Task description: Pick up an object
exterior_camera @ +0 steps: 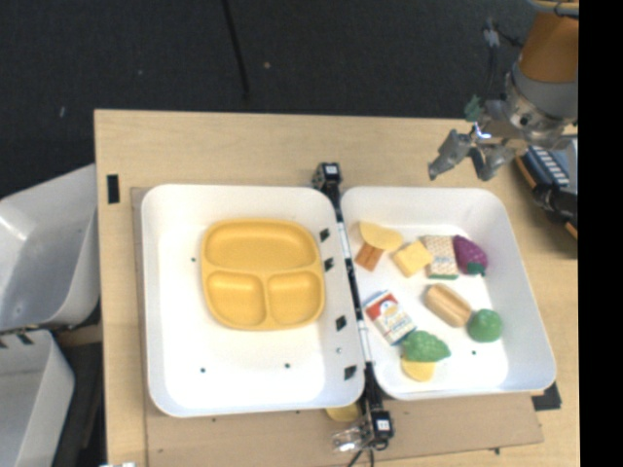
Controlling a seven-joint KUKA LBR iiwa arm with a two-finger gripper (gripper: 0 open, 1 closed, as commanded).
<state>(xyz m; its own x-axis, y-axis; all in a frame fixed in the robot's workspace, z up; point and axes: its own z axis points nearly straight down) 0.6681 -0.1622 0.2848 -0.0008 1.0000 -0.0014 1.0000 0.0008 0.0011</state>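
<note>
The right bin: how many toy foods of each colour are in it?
In the right bin:
Yellow: 3
Green: 2
Purple: 1
Brown or tan: 2
White printed packets: 2
Total: 10

arm (pixel 547 47) cut off by top and right edges, only orange band and wrist in frame; gripper (pixel 467 159) small and blurred, finger gap unreadable; dark device (pixel 550 178) behind it partly cut at the right; yellow piece (pixel 419 369) mostly hidden under green leafy toy (pixel 424 345); small carton (pixel 388 316) print too small to read; yellow bit (pixel 343 413) below the bins mostly hidden by the rim
</note>
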